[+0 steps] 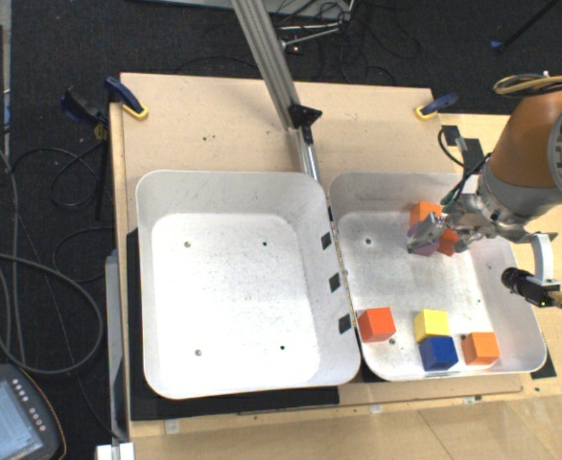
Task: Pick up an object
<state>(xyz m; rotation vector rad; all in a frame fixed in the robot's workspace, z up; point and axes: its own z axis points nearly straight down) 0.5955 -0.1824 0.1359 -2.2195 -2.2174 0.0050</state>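
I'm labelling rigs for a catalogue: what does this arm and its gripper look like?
The arm is a rounded grey body with a broad orange band above the wrist. Black cables run along its upper side. The gripper is small, grey metal, with dark fittings behind it.

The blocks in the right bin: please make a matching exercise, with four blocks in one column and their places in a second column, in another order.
Blocks:
1. yellow block
2. blue block
3. orange block at the gripper
4. orange block by the divider

Places:
A. near the bin's left edge
B. directly in front of the yellow one
C. far part of the bin
D. just behind the blue one

Pairs: 1-D, 2-B, 3-C, 4-A
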